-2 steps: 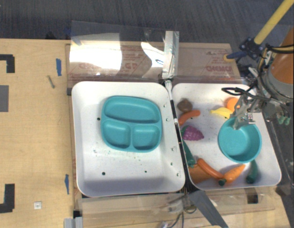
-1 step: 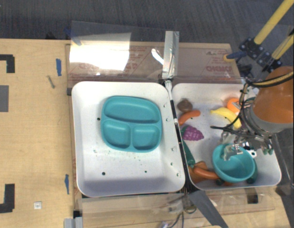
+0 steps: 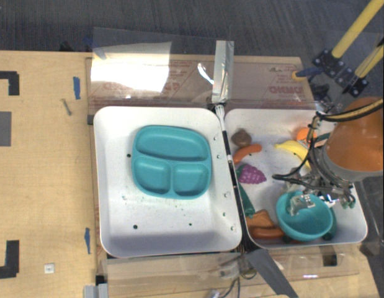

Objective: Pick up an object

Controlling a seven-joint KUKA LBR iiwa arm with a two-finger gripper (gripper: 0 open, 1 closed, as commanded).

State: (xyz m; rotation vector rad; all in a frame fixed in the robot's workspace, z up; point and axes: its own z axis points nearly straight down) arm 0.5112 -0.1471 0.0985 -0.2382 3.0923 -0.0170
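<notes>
My gripper [image 3: 305,198] hangs low in the right bin [image 3: 356,231], directly over a teal bowl [image 3: 306,221] at the bin's front. Its tips reach down to the bowl's rim and inside. To the left lie a purple grape bunch [image 3: 251,175], an orange carrot [image 3: 246,151], a brown lump [image 3: 241,136] and, at the front, an orange-brown toy [image 3: 263,223]. A yellow banana [image 3: 292,148] and an orange piece [image 3: 302,133] sit at the back, close beside the wrist.
The left bin [image 3: 111,228] holds a teal divided plate [image 3: 172,161]. A clear plastic wall [image 3: 179,79] stands behind both bins, with a metal strip [image 3: 222,73] above the divider. The wooden bench [image 3: 36,166] stretches to the left. Yellow rods [image 3: 362,20] cross the top right.
</notes>
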